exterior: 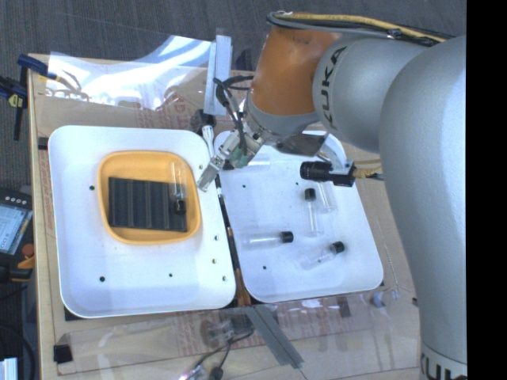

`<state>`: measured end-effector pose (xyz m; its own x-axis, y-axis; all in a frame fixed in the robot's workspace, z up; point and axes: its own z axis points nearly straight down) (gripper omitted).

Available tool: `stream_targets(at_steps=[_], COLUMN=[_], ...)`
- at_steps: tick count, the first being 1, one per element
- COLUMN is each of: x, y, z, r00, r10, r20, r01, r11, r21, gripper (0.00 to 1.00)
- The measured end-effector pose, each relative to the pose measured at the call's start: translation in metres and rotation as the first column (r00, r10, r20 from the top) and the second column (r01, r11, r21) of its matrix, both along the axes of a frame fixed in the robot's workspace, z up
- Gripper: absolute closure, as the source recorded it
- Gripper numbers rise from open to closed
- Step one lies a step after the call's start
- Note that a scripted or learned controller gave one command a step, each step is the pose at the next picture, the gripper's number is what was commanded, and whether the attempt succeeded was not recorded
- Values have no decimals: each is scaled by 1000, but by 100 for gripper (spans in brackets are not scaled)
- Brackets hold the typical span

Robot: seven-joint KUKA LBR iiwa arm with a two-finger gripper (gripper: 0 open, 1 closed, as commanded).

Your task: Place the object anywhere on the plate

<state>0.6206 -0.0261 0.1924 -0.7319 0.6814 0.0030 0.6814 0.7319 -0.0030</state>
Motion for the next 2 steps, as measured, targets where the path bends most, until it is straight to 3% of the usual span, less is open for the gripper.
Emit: stream_targets(at_steps=[1, 2], x=[0, 24], y=[-54, -88], z=[46, 43], r00=[998, 999], r10=[-55, -34], r20=[4, 4], r01=[55, 34], r11=[998, 999], r21=[-2, -1], gripper=[0, 0])
